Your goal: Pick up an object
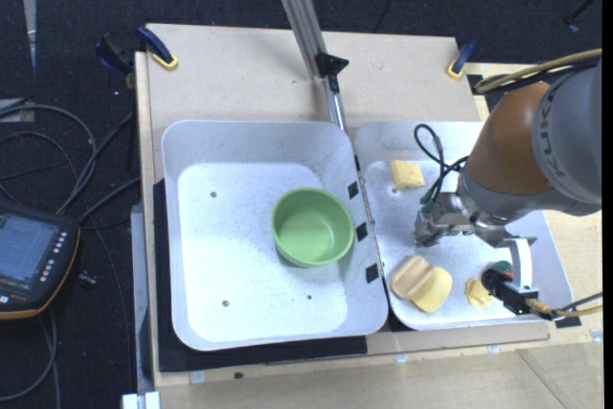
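Your pincer [428, 227] is hanging low in the right bin [383, 144]; whether it is released or clenched, you cannot tell. The nearest candidates are sitting below it: a pale yellow pair [421, 282] near the bin's front, a small yellow bit [477, 291] beside it, and a yellow block [408, 174] further back. You are risking a descent between pieces, closing on nothing, or nudging the pair against the bin's front wall.
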Robot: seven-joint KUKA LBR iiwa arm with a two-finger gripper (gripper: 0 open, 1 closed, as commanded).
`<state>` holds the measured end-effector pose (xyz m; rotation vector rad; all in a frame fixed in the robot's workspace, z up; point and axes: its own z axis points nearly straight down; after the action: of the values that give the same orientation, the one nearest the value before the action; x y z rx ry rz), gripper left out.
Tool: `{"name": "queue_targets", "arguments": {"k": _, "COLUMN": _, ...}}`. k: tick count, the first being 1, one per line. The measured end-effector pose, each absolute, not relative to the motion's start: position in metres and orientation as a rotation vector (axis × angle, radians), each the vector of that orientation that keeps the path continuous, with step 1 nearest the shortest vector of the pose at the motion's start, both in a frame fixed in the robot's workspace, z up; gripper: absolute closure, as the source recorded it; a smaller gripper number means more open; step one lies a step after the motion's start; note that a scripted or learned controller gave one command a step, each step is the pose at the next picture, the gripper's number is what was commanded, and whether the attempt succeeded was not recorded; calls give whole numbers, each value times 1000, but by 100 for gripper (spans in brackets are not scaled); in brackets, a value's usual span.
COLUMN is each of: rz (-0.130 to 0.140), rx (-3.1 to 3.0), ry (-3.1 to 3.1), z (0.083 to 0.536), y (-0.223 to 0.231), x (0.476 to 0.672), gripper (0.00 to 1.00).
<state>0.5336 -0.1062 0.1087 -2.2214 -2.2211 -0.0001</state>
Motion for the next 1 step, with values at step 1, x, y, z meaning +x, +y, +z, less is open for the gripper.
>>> {"name": "queue_targets", "arguments": {"k": 1, "rz": -4, "rx": -2223, "ry": -2225, "z": 170, "y": -107, "x": 538, "gripper": 100}}
